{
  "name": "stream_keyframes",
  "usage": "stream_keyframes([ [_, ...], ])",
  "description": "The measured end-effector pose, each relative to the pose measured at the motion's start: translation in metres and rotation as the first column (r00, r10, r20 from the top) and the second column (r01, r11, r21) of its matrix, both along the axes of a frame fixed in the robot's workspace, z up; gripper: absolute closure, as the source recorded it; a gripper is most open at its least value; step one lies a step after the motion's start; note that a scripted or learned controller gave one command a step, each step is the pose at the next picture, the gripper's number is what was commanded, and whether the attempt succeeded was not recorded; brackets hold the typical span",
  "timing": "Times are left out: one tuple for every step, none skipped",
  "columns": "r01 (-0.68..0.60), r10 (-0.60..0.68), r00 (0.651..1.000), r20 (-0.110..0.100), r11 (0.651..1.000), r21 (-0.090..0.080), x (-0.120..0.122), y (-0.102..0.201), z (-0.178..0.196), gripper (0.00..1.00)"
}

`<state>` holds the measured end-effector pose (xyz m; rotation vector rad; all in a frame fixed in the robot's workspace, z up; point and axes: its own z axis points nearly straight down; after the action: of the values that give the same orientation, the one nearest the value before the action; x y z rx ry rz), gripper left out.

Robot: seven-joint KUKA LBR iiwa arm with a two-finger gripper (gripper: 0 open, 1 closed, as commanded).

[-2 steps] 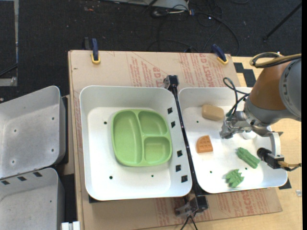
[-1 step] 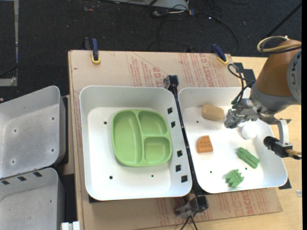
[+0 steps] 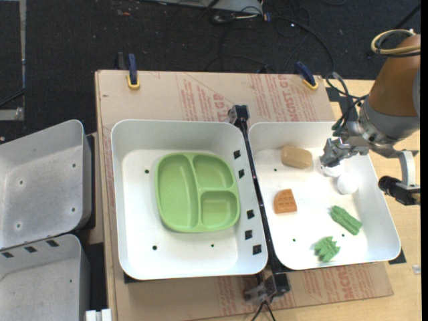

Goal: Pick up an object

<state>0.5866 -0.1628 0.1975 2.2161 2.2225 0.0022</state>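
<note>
A green tray (image 3: 198,192) fills the left bin (image 3: 127,179). In the right bin (image 3: 374,243) lie a waffle (image 3: 285,201), a bun (image 3: 297,156) and greens (image 3: 345,219). The gripper (image 3: 332,160) hangs over a white ball (image 3: 347,183); I cannot tell its fingers' state. It should centre over the ball and descend straight.

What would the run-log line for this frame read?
phase: reaching | gripper: low in right bin, beside white ball | held: nothing seen | left bin: green tray
</note>
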Motion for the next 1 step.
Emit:
stream_keyframes([
  [0.0,0.0,1.0,0.001,1.0,-0.001,0.0009,-0.0001,0.0521,1.0],
])
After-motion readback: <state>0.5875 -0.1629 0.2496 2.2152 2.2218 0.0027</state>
